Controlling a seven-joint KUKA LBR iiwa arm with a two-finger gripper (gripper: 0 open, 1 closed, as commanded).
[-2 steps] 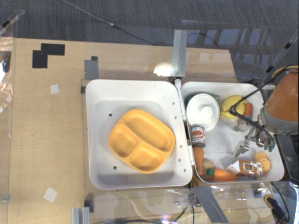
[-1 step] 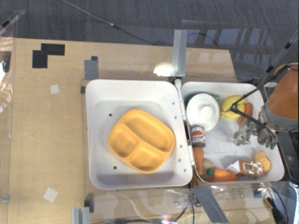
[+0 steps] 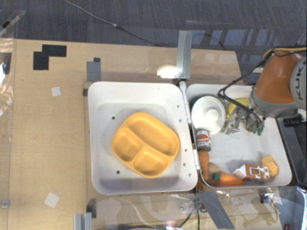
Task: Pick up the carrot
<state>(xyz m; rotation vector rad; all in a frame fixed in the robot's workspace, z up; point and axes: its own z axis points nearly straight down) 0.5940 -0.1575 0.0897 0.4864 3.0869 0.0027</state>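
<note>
carrot lay toward the near rim from the pincer, well apart.
carrot point(image 3: 227, 179) rested at the right bin point(image 3: 283, 143) near edge, long axis along that rim, green end toward the divider, beside a small carton point(image 3: 253, 172). pincer point(image 3: 243, 123) hovered by the white bowl point(image 3: 209, 113); width of opening: cannot tell.

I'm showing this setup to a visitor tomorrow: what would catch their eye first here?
Probably the yellow divided plate, lying alone in the middle of the left bin. Next, the arm's orange band at the right edge, with the gripper hanging over the right bin beside a white bowl. The carrot lies along that bin's near wall.
</note>
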